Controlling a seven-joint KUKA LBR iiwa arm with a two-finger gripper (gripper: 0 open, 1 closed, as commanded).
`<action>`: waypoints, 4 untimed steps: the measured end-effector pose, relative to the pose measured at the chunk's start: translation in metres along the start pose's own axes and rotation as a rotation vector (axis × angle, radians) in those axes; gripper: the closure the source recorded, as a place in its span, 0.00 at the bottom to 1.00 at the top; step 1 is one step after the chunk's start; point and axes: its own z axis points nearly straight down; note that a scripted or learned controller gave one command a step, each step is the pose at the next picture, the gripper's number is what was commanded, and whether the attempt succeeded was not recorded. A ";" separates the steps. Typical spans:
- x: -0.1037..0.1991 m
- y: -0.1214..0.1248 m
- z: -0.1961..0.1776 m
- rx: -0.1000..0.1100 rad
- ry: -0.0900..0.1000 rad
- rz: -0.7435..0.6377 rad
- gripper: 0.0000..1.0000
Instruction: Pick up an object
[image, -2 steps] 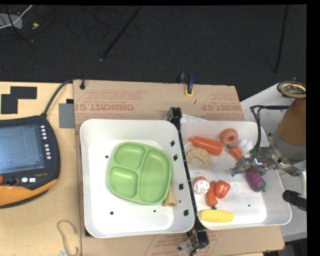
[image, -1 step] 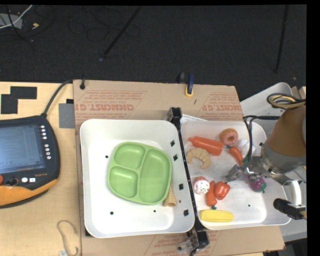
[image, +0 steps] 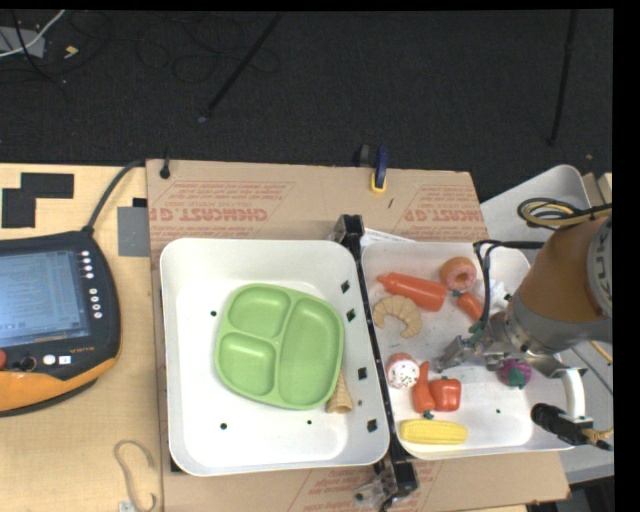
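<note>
The right bin (image: 500, 425) holds several toy foods. An orange carrot (image: 412, 288) and a pink donut (image: 459, 272) lie at the back, with a tan croissant (image: 399, 313) just in front of them. Toward the front are a white and red ball (image: 403, 372), a red pepper (image: 440, 393) and a yellow corn cob (image: 433, 432). A purple piece (image: 516, 374) sits on the right, under the wrist. My gripper (image: 457, 351) hangs low over the bin's middle, between the croissant and the red pepper, pointing left. Nothing shows in its grasp.
The left bin (image: 190, 420) holds a green divided plate (image: 280, 345) and a cone (image: 342, 396) by the black divider (image: 362, 330). A teach pendant (image: 50, 320) lies far left. Cables (image: 545, 210) loop beside the arm (image: 565, 285).
</note>
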 end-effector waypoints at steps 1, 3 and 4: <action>-0.003 -0.001 -0.011 0.001 -0.004 0.005 1.00; -0.006 0.008 -0.118 -0.004 -0.010 0.005 1.00; -0.007 0.008 -0.142 -0.003 -0.009 0.004 1.00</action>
